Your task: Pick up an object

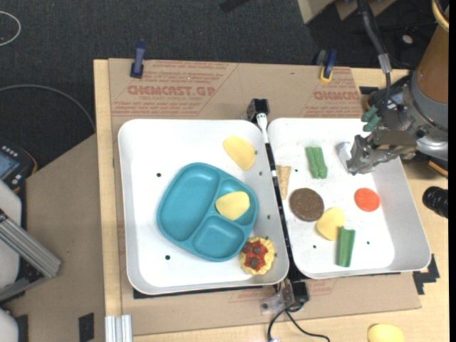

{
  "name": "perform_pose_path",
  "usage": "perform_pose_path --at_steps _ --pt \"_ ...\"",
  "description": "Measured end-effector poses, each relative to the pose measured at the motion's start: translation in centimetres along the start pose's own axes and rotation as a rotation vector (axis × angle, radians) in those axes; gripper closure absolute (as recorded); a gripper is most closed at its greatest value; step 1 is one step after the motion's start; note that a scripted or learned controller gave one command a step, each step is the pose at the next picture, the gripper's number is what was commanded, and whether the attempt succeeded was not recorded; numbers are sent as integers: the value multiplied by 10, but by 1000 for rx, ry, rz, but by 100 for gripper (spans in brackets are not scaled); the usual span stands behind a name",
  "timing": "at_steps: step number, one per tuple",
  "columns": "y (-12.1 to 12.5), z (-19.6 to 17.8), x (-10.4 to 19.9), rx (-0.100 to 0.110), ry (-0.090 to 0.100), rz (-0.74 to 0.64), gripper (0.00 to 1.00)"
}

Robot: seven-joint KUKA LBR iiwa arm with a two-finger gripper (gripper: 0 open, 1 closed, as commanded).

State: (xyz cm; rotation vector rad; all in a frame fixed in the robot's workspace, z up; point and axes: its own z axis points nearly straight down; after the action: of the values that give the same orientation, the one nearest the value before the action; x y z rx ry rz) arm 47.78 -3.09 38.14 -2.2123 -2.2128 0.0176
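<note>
My gripper [355,159] hangs low over the upper right part of the right bin [410,226], with no object seen in it. Just below it lies an orange-red disc [367,199]. To its left a green stick [315,162] lies on the bin floor. Further down are a brown round disc [307,204], a yellow lump [330,223] and a second green stick [345,246]. A beige cone [283,179] rests against the bin's left wall.
The left bin [135,191] holds a teal divided plate [192,212] with a yellow piece [232,204] on it, another yellow piece [239,152] above it, and a red and yellow item [257,255] in the bottom right corner. Clamps [138,59] grip the bench's far edge.
</note>
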Motion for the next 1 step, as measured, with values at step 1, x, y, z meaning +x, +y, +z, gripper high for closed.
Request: perform_pose_path --at_steps 1 --pt "1 -43 14 -23 -1 -2 100"
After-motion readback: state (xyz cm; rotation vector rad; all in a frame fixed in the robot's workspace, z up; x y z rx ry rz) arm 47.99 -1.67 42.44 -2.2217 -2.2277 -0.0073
